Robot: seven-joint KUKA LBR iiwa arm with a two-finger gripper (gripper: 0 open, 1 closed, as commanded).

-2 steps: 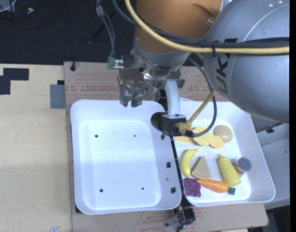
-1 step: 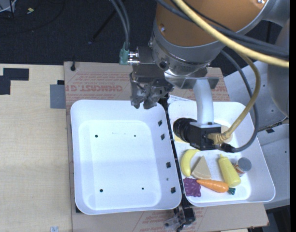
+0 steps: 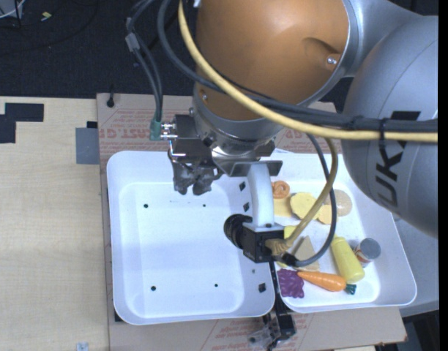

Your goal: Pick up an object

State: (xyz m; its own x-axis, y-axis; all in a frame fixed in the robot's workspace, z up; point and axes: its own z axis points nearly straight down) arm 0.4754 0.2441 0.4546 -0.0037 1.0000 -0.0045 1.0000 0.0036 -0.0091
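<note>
Currently, the dark two-finger gripper (image 3: 192,183) is hung over the left white bin (image 3: 129,269), whether spread or pinched cannot be told, while the small orange plastic carrot (image 3: 320,279), judged light, stiff and slippery, is best taken mid-body in the right white bin (image 3: 396,269).

Two white bins are sitting side by side: the left bin (image 3: 129,269) and the right bin (image 3: 392,284). At the right bin's five o'clock are lying one carrot (image 3: 321,280), one yellow bottle (image 3: 345,259) and one purple grape bunch (image 3: 290,283). Around twelve o'clock, one orange ring (image 3: 281,189) and two pale yellow slices (image 3: 303,204) are resting.
</note>
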